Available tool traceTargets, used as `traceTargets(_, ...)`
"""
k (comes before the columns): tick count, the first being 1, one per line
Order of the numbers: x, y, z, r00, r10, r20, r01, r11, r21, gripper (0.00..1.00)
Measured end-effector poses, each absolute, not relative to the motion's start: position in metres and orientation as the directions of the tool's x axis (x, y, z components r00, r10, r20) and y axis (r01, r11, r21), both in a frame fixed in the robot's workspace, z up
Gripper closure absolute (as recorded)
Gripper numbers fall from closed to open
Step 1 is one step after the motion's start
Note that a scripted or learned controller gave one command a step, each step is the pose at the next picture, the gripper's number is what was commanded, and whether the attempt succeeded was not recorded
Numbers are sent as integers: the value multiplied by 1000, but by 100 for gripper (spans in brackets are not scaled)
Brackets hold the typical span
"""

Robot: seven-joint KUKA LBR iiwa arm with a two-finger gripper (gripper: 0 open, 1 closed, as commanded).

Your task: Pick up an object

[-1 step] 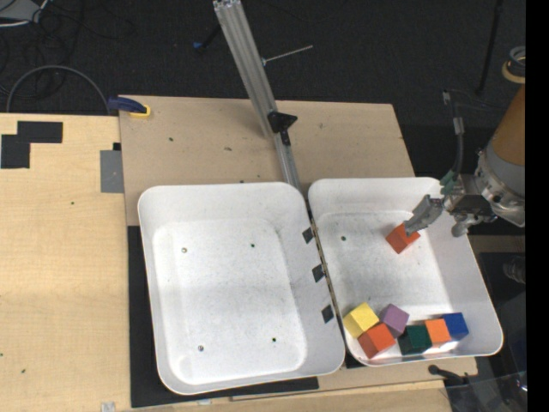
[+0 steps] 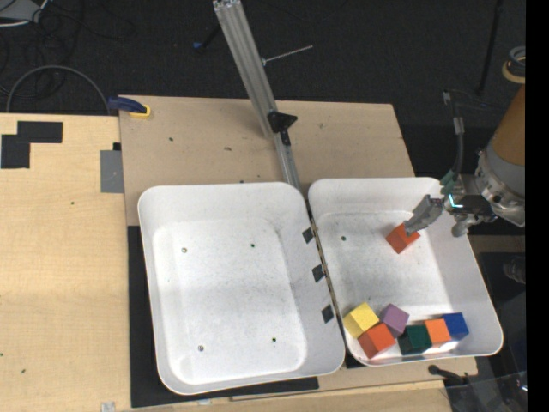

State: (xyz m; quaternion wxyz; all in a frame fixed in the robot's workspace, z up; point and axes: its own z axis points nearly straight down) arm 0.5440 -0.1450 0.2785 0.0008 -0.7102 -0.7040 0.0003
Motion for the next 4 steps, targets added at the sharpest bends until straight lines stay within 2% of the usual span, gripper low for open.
traceTargets(1, 578, -187, 216, 3, 1000, 0, 1000, -3, -8, 0)
traceTargets(2, 579, -187, 230, 1, 1000, 0, 1000, -1, -4, 100)
traceTargets(3, 579, -187, 230, 1, 1000, 0, 1000, -1, -4, 0)
traceTargets(4, 579, -187, 239, 0, 1000, 0, 1000, 0, -5, 100)
